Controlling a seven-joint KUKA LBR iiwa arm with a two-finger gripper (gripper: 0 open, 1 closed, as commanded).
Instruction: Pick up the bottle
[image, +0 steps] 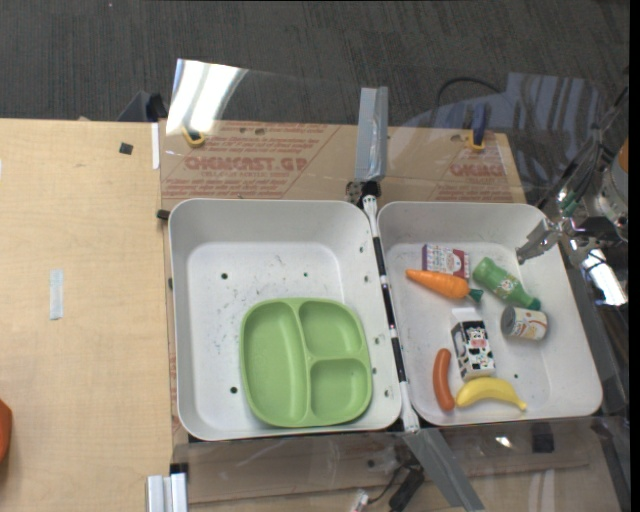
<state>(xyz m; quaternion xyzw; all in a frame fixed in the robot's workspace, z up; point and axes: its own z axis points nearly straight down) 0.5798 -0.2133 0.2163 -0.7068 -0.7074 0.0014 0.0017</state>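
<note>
Small green plastic bottle (504, 281), lying tilted in right white bin (570, 390): likely light, stiff, slick, best pinched mid-body; gripper (541, 240) jaws' opening unclear.

One fixed camera looks down aslant on both bins (200, 300); arm (600, 200) enters from right.

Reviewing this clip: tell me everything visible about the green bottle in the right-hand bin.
The bottle is green, looks like plastic, and carries a paler label patch on its side. It lies on its side on the floor of the right bin, slanting from upper left to lower right, in the bin's upper right part. The carrot lies just to its left, seemingly touching its end, and the small can sits just below it. The gripper is above and to the right, not holding it.
</note>
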